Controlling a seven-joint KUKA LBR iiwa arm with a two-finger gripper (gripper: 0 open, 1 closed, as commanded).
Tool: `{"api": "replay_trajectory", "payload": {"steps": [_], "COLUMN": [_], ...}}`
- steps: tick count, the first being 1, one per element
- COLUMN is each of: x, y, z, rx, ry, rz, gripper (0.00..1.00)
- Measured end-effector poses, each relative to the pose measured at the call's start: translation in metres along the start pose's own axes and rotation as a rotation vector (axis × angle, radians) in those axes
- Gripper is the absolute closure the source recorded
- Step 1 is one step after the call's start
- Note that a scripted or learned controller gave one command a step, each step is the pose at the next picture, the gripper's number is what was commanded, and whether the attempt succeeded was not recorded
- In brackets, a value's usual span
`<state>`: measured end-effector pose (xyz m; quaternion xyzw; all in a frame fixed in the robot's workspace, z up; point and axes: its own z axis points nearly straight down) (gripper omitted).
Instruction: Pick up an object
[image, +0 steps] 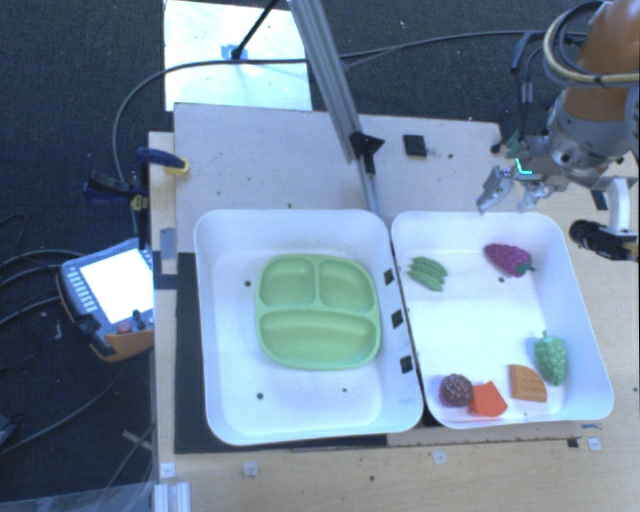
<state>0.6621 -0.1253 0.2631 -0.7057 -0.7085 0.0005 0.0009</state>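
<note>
The right bin (470, 330) holds a green pea pod (428, 271) at its upper left and a purple grape bunch (508, 259) at its upper right. A green grape bunch (550, 357) lies by the right wall. Near the front edge sit an orange cracker-like wedge (526, 383), a red-orange block (488, 399) and a dark brownish-red ball (456, 389). My gripper (509, 192) hangs above the far rim of the right bin, its two fingers spread open with nothing between them.
The left bin (225, 390) bears a light green divided plate (318, 308). A slanted metal pole (335, 85) crosses the bench behind the bins. A tablet-like pendant (108, 297) and cables lie on the floor at the left.
</note>
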Motion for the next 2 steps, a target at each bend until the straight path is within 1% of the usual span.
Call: {"api": "replay_trajectory", "payload": {"steps": [1, 2], "x": [0.000, 0.000], "y": [0.001, -0.002], "z": [-0.002, 0.060], "rx": [-0.004, 0.000], "ry": [-0.001, -0.001], "rz": [-0.001, 0.002], "gripper": [0.00, 0.00]}}
